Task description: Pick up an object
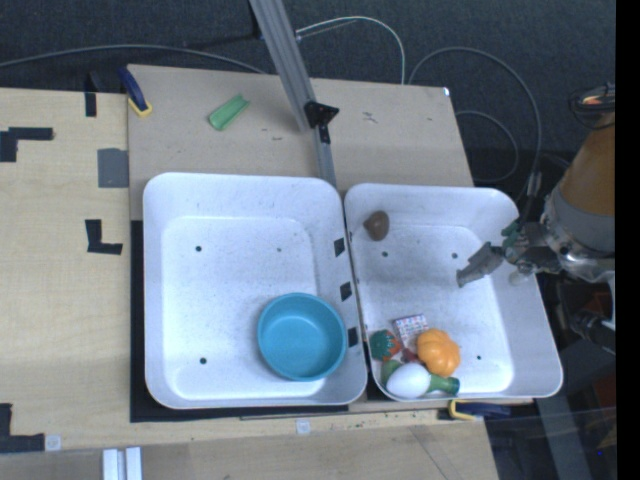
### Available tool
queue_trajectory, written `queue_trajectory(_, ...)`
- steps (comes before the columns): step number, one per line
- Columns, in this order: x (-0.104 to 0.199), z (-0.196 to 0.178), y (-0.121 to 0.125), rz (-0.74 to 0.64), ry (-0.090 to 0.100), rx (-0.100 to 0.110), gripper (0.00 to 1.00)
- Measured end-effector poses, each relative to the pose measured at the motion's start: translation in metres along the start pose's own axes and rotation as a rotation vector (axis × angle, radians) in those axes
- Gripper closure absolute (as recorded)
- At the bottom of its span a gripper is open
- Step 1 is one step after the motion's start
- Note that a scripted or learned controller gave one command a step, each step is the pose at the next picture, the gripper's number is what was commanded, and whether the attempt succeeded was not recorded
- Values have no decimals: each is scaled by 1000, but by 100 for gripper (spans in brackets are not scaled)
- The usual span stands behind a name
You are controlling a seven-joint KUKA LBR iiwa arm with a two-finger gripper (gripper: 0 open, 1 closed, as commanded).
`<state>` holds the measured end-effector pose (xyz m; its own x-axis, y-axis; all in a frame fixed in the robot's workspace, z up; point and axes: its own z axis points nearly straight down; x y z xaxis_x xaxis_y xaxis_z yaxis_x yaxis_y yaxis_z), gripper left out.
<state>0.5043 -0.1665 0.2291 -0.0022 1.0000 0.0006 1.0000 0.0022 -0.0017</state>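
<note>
You had the bench [280,133] under everything, its pale board carrying the two white bins side by side. The left bin [190,268] held a blue bowl [300,335] sitting upright near its lower right corner, close against the wall shared with the other bin. The right bin [500,368] held the rest of the objects, all well apart from the bowl.

Your arm [590,198] came in from the right edge, its orange band above the grey wrist, hanging over the right rim of the right bin. The gripper [480,266] pointed left over the bin floor; I could not tell from this angle how it was set, and nothing showed in it.

A grey pole [285,53] slanted down from the top to the junction between the bins.

In the right bin's lower left corner you had a cluster: an orange toy [438,350], a white egg-shaped object [407,380] just below it, touching or nearly so, and a small patterned packet [409,326] just above. A small brown lump [376,225] lay alone near the upper left corner of that bin.

A green block [228,112] lay on the bench above the left bin.
</note>
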Motion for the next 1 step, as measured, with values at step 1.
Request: queue_trajectory(1,0,0,0,0,0,0,0)
